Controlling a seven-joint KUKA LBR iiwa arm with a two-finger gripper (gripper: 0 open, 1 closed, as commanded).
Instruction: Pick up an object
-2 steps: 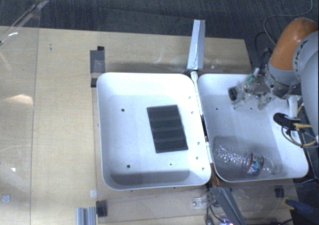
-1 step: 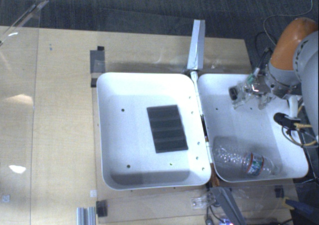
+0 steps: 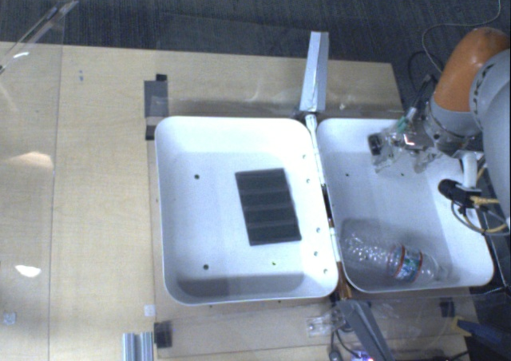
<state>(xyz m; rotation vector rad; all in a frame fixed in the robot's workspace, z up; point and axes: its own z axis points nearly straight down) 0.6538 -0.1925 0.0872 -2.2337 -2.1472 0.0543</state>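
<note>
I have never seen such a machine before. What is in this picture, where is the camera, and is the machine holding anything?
The camera is fixed above a wooden bench and looks down at a slant. Two shallow white bins stand side by side. The left bin contains a flat dark ribbed rectangular block. The right bin contains a crumpled clear plastic bottle with a coloured label, lying near its front edge. From the right comes a grey robot arm with an orange band. Its two-finger gripper is over the far part of the right bin, apart from the bottle. I see nothing held between its fingers.
</note>
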